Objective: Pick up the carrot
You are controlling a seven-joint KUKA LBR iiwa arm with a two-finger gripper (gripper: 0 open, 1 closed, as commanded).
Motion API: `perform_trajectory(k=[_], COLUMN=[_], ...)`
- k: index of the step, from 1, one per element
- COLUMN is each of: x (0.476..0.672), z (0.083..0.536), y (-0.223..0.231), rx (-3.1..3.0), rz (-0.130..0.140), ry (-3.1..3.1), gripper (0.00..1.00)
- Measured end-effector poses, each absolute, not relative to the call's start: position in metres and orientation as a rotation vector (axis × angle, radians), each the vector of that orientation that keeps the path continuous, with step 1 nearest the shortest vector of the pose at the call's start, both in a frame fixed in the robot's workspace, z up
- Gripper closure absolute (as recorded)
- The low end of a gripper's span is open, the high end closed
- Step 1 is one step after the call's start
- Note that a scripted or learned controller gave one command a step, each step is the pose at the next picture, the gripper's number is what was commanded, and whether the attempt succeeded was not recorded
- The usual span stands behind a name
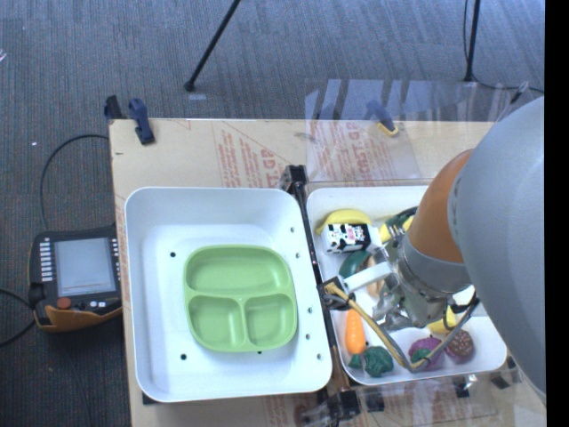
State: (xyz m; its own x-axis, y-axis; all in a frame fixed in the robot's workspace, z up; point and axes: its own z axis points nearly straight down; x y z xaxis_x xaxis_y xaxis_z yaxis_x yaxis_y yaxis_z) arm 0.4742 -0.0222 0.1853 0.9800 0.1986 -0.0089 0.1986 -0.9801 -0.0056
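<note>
The carrot [355,332] is small and orange with a green top, and lies near the front left of the right bin [493,356]. My gripper [394,308] hangs low over the middle of that bin, just right of the carrot and a little behind it. The big grey arm with its orange band [440,225] covers much of the bin's right side. Nothing shows held at the gripper.
Around the carrot lie a green leafy toy [375,361], a purple one [425,352] and a brown one [460,345]. Further back are a banana [345,218], a cow-patterned carton [347,236] and a dark green toy [353,263]. The left bin [151,238] holds a green divided plate [240,296].
</note>
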Motion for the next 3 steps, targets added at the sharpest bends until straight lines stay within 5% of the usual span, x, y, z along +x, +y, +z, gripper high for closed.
perform_trajectory(k=[1,3], x=[0.474,0.474], z=[0.185,0.185], y=[-0.021,-0.008], rx=[-3.12,-3.119], rz=[0.016,0.017], ry=[-0.317,-0.32], gripper=[0.0,0.0])
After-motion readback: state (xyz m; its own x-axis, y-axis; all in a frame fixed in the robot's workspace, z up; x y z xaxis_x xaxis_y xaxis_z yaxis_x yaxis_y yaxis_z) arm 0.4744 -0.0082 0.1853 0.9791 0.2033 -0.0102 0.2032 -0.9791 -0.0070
